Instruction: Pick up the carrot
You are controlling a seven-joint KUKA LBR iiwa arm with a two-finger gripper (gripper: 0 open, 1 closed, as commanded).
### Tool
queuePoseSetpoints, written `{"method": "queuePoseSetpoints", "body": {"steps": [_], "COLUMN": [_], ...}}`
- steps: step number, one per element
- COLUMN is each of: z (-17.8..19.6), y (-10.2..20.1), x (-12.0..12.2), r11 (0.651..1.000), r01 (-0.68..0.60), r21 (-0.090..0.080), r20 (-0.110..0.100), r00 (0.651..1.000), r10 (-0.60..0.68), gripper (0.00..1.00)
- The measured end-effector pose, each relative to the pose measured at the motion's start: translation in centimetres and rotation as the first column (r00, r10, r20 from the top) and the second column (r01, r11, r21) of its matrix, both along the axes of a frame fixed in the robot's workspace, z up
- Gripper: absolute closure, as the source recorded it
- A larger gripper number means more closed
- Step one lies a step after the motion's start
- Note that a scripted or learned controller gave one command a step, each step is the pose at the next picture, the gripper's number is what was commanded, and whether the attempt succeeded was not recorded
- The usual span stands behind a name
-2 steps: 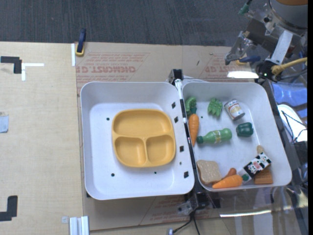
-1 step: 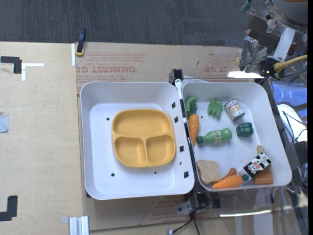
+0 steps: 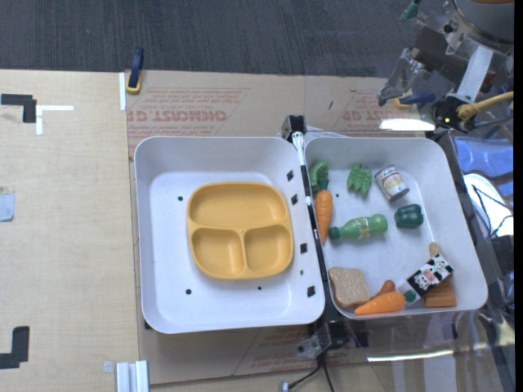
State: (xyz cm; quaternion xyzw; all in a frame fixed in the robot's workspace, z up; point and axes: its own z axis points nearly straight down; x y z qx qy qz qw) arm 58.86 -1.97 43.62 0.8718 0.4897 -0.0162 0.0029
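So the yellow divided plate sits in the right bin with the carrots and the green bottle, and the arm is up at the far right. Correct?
Not quite. The camera view shows the yellow divided plate alone in the left bin. The carrots and the green bottle do lie in the right bin, and the arm is up at the far right.

The arm (image 3: 482, 23) is cut off at the top-right corner.

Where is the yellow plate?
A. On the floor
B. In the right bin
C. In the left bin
C, the yellow plate lies in the left bin, while the carrot and other toy food are in the right bin.
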Motion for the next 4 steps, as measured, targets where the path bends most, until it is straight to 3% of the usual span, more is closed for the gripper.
{"method": "queuePoseSetpoints", "body": {"steps": [1, 2, 3, 4], "z": [0.69, 0.68, 1.38, 1.36], "y": [0.01, 0.00, 0.02, 0.01], "x": [0.13, 0.13, 0.26, 0.26], "r11": [1.000, 1.000, 1.000, 1.000], "r01": [-0.006, -0.006, -0.012, -0.012], "r21": [-0.004, -0.004, -0.008, -0.007], "r20": [-0.003, -0.004, -0.006, -0.007], "r00": [1.000, 1.000, 1.000, 1.000], "r10": [0.006, 0.006, 0.012, 0.012], "gripper": [1.00, 0.00, 1.00, 0.00]}}
